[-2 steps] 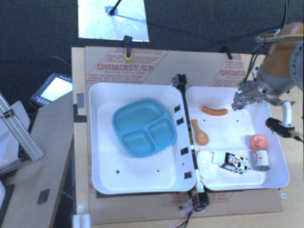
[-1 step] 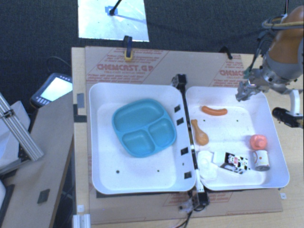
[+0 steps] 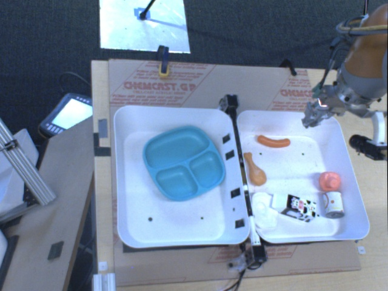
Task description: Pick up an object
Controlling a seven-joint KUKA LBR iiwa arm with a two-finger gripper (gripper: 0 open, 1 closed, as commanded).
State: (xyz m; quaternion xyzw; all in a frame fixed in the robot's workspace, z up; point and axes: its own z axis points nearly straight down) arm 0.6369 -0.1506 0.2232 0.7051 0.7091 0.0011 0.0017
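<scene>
While the gripper [image 3: 310, 119] is hanging over the upper right corner of the right bin [image 3: 354, 180], nothing is sitting between its fingers, and whether they are apart or together cannot be told at this size. Several small objects are lying in that bin, at the right of the frame. An orange sausage-shaped toy [image 3: 273, 141] is lying nearest the gripper, near the bin's upper middle. Below it, a tan drumstick-shaped piece [image 3: 255, 169] is lying close to the bin's left wall. A pink round object [image 3: 330, 180] is sitting toward the right side, and just below it a small can-like object [image 3: 333, 205] is lying on its side. To the left of that, a small black-and-white patterned carton [image 3: 298, 207] is lying flat, with a white object [image 3: 263, 210] beside it in the lower left corner of the bin.

At the middle of the frame, the left bin [image 3: 130, 223] is holding a blue divided plate [image 3: 183, 162] with three compartments. Both bins are resting on a brown cardboard sheet [image 3: 200, 83] printed with red lettering. The grey arm [image 3: 364, 71], with its orange band, is reaching in from the upper right. A handheld control pendant [image 3: 66, 115] with a lit screen is lying at the left edge, and a pale square panel [image 3: 144, 17] is lying on the dark floor at the top of the frame.
</scene>
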